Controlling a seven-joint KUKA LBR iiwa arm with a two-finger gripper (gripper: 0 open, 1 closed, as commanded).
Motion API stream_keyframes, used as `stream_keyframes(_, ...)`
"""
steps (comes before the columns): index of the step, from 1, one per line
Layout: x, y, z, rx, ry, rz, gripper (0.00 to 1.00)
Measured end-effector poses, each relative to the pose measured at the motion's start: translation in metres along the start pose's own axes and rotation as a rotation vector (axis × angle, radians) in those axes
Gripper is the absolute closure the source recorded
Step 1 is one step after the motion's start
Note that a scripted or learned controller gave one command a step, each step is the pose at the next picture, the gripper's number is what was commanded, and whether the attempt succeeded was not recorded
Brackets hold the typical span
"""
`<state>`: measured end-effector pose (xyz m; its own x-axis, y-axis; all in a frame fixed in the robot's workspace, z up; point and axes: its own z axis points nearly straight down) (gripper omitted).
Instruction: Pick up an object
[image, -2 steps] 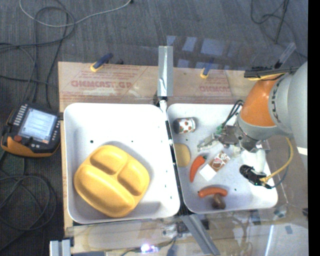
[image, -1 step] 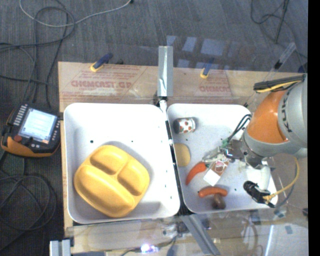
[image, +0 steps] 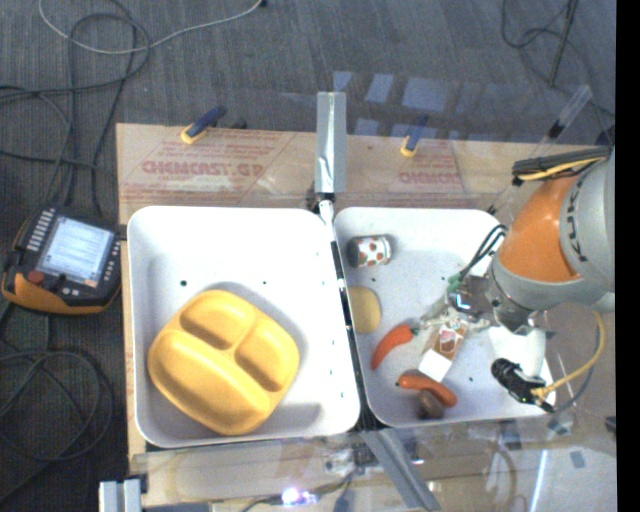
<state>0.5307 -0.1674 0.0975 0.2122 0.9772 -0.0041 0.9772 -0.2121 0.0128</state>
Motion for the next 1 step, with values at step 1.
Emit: stream_keyframes(1,0.0734,0.0054,-0.1178,0.018,0.001,0.107,1.0)
